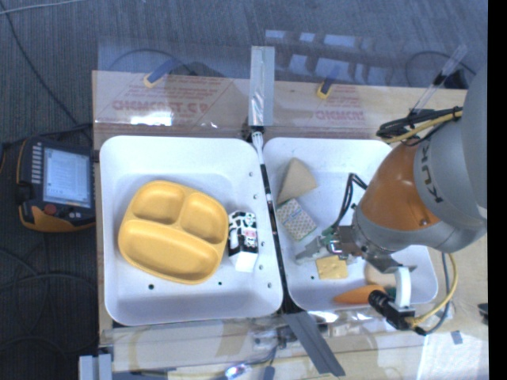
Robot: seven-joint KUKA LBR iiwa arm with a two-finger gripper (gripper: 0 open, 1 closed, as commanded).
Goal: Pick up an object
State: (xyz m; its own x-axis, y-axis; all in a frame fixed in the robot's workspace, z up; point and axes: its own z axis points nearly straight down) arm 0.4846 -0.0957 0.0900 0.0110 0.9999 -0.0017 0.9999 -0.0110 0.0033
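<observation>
Overhead view of the bench, with two shallow white bins set side by side. The left white bin (pixel 111 212) contained a yellow plastic plate with three compartments (pixel 173 229), lying at a slant toward the bin's left half. Just beside the plate's right edge stood a small black-and-white cow-patterned cup (pixel 243 236), close to the wall between the bins.

The right white bin (pixel 279 291) held several small things. A tan wedge-shaped block (pixel 295 178) lay in its upper left part; below it, and near it, lay a grey patterned sponge-like square (pixel 295 218). A small yellow square block (pixel 332 269) lay near the middle of the bin, and an orange carrot-shaped piece (pixel 354 295) lay along the lower wall, just below the yellow block.

The grey arm with its orange band (pixel 404 200) reached in from the right, over the right bin. The two-finger gripper (pixel 317 248) pointed left, its tip between the sponge-like square and the yellow square block, just above the latter. Whether its fingers stood apart or closed could not be told, and no thing was seen between them.

Outside the bins, a handheld control pendant with a lit screen (pixel 57 184) lay on the dark floor to the left.
</observation>
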